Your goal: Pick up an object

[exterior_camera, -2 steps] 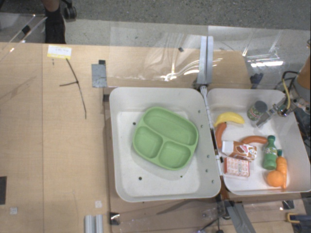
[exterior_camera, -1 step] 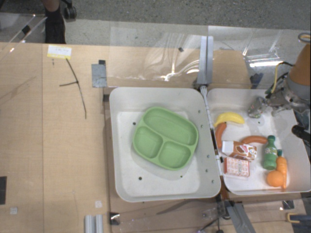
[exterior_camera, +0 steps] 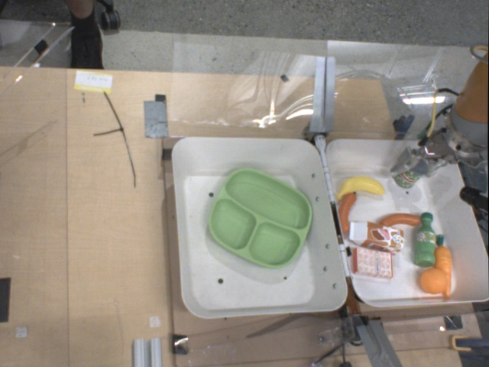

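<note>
Banana (exterior_camera: pixel 362 186) was lying in the right bin (exterior_camera: pixel 458 300) near its back-left corner, long axis roughly left-right, just left of the gripper (exterior_camera: pixel 409 173), which hung over the bin's back edge, though honestly I couldn't tell its grip state.

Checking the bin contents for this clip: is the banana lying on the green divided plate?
No. The banana lies in the right bin beside a sausage, while the green plate sits in the left bin.
</note>
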Controlling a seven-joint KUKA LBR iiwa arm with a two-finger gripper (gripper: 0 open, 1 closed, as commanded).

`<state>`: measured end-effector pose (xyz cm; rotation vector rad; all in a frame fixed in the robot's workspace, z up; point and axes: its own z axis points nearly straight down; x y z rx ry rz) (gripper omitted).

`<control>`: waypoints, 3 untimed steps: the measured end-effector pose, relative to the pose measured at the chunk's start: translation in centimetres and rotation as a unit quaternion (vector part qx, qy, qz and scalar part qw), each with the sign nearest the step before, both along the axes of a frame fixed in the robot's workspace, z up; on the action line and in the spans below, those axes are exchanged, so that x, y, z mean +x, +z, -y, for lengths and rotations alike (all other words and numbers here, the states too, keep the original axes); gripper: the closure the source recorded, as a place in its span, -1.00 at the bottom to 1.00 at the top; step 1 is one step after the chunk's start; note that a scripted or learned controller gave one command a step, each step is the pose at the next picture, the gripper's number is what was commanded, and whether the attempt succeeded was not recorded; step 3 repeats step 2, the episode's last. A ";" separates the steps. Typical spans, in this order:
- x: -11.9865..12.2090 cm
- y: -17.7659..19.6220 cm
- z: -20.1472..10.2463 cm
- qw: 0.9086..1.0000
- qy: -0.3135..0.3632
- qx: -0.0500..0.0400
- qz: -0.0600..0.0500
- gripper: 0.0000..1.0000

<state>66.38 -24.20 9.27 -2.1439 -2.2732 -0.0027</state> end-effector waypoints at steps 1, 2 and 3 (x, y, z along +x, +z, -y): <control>0.3 1.5 0.2 1.000 0.003 -0.005 0.008 1.00; 0.2 10.0 -5.5 0.999 0.039 -0.008 0.011 1.00; 0.2 10.0 -5.5 0.999 0.039 -0.008 0.011 1.00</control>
